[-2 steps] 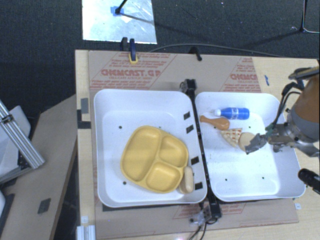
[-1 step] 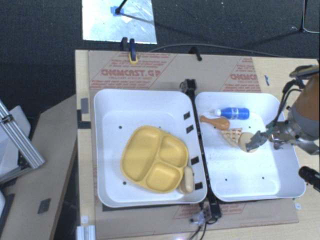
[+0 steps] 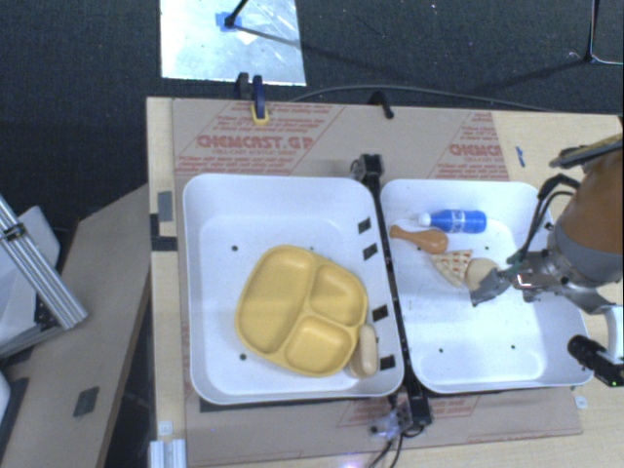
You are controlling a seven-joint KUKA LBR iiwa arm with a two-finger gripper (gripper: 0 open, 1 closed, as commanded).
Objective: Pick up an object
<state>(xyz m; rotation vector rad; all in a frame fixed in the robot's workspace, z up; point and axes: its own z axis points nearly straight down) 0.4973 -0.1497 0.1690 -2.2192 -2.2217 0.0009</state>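
Objects lie in both bins: the left bin (image 3: 210, 261) holds a yellow tray (image 3: 302, 310) with a pale roll (image 3: 366, 349) touching its lower right edge. In the right bin (image 3: 487, 359) lie a blue bottle (image 3: 456, 221), a drumstick (image 3: 419, 237) just below it, and a waffle cone (image 3: 456, 264) near the middle. The end effector (image 3: 485, 291) hangs low just beside the cone; how it stands, open or closed, I cannot tell. Both bins sit on the bench (image 3: 292, 139).

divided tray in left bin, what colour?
Yellow. The divided tray in the left bin shows plainly in the camera view.
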